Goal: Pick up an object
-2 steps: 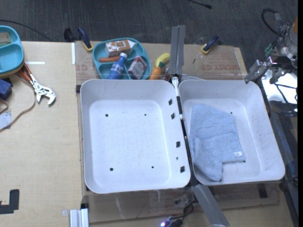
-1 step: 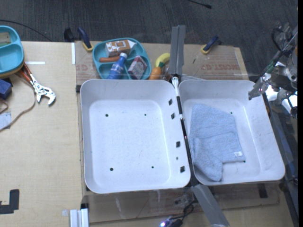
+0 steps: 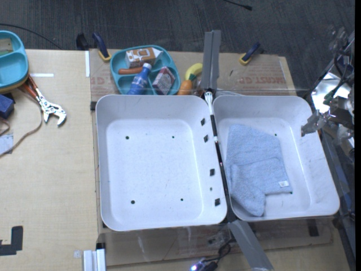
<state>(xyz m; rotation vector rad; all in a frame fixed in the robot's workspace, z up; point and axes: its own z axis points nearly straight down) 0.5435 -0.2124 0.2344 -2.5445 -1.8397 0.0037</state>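
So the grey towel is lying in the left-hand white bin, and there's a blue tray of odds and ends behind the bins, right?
Not quite. The camera view shows the grey towel lying in the right-hand white bin, not the left one. The blue tray of odds and ends does sit behind the bins.

Two white bins were seen on the bench, a left bin (image 3: 107, 151) and a right bin (image 3: 316, 168). One grey-blue towel (image 3: 255, 165) was counted in the right bin. Behind the bins, one blue tray (image 3: 119, 72) was seen, and four things were counted in it: one small box (image 3: 141, 55), one blue bottle (image 3: 139, 78), one orange stick-shaped thing (image 3: 130, 70) and one dark packet (image 3: 162, 82). One banana (image 3: 193, 70) and one carrot (image 3: 186, 87) were counted beside the tray. One wrench (image 3: 51, 110) was seen on the left table. Two clamps with yellow grips (image 3: 102, 48) (image 3: 249, 54) were counted at the back.
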